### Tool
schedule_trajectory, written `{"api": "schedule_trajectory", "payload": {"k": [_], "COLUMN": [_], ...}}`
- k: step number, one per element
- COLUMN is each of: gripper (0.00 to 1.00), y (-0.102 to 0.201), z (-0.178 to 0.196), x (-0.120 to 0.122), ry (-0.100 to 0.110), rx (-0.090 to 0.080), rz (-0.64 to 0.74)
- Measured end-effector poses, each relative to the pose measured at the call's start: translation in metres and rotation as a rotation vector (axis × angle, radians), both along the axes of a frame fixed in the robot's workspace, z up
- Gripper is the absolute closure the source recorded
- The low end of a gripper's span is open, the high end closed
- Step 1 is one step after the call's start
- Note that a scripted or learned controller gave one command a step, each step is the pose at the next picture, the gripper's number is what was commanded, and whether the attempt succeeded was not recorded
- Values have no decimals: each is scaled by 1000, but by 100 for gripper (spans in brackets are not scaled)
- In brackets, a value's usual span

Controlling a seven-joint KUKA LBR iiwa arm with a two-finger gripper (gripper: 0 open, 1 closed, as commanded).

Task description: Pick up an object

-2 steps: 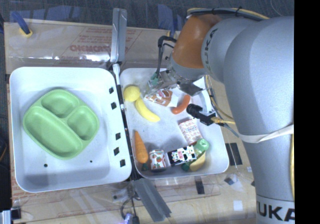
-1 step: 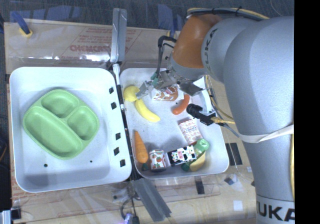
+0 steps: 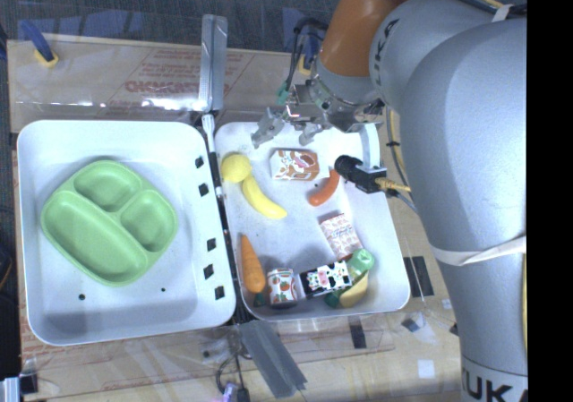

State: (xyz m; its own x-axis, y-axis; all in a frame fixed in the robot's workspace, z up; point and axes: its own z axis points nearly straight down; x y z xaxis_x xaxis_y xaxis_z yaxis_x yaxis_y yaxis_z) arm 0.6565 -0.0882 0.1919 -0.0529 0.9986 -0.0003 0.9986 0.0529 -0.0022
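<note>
My gripper hangs open over the back edge of the right bin, with nothing between its fingers. Just below it lies a small orange-and-white carton. A yellow banana lies to the carton's left, and a red sausage to its right. Toward the front are a pink snack packet and an orange carrot. Along the front wall sit a small can, a cow-patterned carton and a green bottle.
The left bin holds a green divided plate. A metal divider with black clips runs between the bins. The arm's big grey body covers the right side of the bench.
</note>
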Motion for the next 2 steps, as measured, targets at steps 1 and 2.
{"api": "schedule_trajectory", "payload": {"k": [1, 2], "gripper": [0, 0], "y": [-30, -25], "z": [-76, -79], "x": [7, -11], "ry": [-23, -44], "rx": [-3, -19], "rz": [152, 323]}}
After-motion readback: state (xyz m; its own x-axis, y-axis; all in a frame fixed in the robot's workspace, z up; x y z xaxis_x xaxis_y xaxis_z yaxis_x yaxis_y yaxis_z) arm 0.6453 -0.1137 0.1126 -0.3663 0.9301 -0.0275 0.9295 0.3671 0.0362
